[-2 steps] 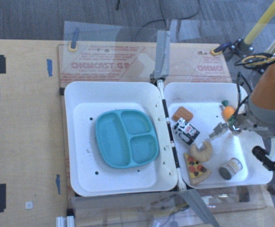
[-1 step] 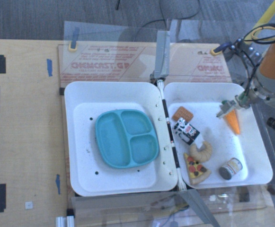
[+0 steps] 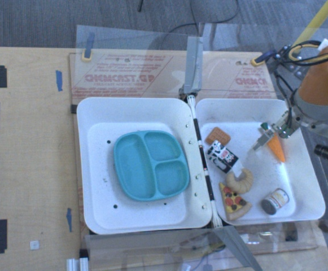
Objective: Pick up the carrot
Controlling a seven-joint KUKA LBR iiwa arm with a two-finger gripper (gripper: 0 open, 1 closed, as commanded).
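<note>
The carrot point(image 3: 277, 149) is a small orange cone in the right bin point(image 3: 307, 208), near its far right side, with its tip pointing toward the front. My gripper point(image 3: 268, 144) comes in from the right and sits right over it. One grey finger point(image 3: 258, 141) slants down to the carrot's left with a gap between them. The carrot lies at the spot where the other finger would be. The jaws look spread and open. I cannot see the carrot clamped between them.
The right bin also holds a cracker point(image 3: 217, 135), a black-and-white carton point(image 3: 222, 156), a croissant point(image 3: 242, 180), a pizza slice point(image 3: 235, 200) and a small can point(image 3: 274, 201). A teal divided plate point(image 3: 151, 164) lies in the left bin point(image 3: 96, 117).
</note>
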